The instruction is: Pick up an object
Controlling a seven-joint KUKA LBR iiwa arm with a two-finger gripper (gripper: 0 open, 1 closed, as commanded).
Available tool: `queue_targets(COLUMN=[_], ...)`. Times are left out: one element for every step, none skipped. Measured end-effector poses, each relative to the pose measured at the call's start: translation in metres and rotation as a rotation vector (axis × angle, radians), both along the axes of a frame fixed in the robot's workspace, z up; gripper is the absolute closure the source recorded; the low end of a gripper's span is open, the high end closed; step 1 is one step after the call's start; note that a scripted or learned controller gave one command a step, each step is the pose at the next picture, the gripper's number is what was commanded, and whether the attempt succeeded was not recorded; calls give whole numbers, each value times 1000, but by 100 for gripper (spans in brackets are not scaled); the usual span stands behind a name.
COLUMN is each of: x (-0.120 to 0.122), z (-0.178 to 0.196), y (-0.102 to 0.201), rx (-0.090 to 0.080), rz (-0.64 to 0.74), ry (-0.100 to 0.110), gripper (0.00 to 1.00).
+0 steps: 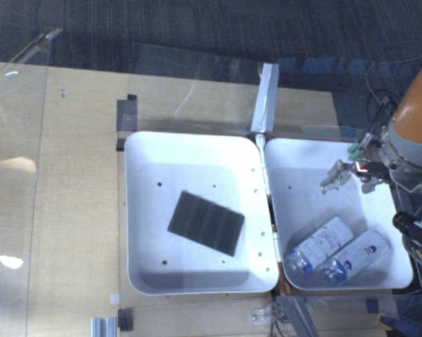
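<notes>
Bottles (322,244) are laid side by side, touching, near the front of the right bin (294,167); a dark ridged pad (206,223) lies flat in the left bin (149,155). The jaws (343,173) are seen above the right bin's back half with nothing between them; how far they are parted cannot be told. One bottle is best straddled across its width, clear of its neighbour, before closing.
</notes>
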State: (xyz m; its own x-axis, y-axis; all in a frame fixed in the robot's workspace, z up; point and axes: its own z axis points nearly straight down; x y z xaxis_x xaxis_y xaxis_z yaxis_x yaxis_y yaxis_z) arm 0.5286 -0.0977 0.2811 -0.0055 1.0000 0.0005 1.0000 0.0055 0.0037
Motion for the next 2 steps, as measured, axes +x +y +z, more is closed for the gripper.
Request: queue_targets(x=[-17,-36], z=[-81,-191], y=[-80,9], rx=[-1,-1], rz=[-2,-7], ry=[0,-14], gripper=[0,0])
